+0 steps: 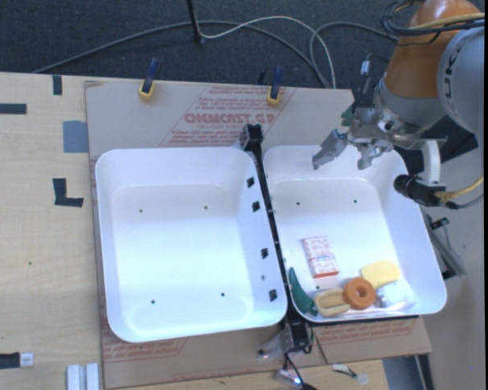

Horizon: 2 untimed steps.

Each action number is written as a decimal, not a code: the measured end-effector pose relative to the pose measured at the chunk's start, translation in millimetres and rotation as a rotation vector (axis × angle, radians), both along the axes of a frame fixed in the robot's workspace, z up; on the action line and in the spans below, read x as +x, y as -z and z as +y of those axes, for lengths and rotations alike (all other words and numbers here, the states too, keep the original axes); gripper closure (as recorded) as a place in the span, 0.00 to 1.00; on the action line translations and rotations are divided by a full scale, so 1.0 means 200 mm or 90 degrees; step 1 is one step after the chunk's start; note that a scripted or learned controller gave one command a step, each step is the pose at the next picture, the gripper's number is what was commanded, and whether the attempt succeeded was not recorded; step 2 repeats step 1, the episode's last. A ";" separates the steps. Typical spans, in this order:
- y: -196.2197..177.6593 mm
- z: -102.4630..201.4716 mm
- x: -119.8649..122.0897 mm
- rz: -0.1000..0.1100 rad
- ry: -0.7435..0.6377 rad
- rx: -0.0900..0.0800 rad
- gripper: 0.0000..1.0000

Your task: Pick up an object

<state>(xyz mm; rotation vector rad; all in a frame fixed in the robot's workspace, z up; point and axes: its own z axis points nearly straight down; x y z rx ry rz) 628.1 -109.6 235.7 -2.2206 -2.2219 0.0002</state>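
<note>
My gripper (345,156) hangs over the far edge of the right bin (342,193), its two grey fingers spread apart with nothing between them. Well below it, toward the bin's near side, lies a small white and red packet (319,256). In the near corner sit an orange ring (359,292), a yellow sponge-like block (380,273), a tan piece (332,301), a green item (301,292) and a clear wrapper (397,296). None of them touches the gripper.
The left bin (179,242) sits beside the right one, with a black divider (264,226) of clips between them. Two clamps (149,80) hold the cardboard sheet at the back. Cables run across the dark floor behind the bench.
</note>
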 end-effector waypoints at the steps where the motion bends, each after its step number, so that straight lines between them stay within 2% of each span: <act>1: 0.14 0.09 -0.37 0.002 0.000 0.000 0.00; 2: 0.14 0.09 -0.37 0.002 0.000 0.000 0.00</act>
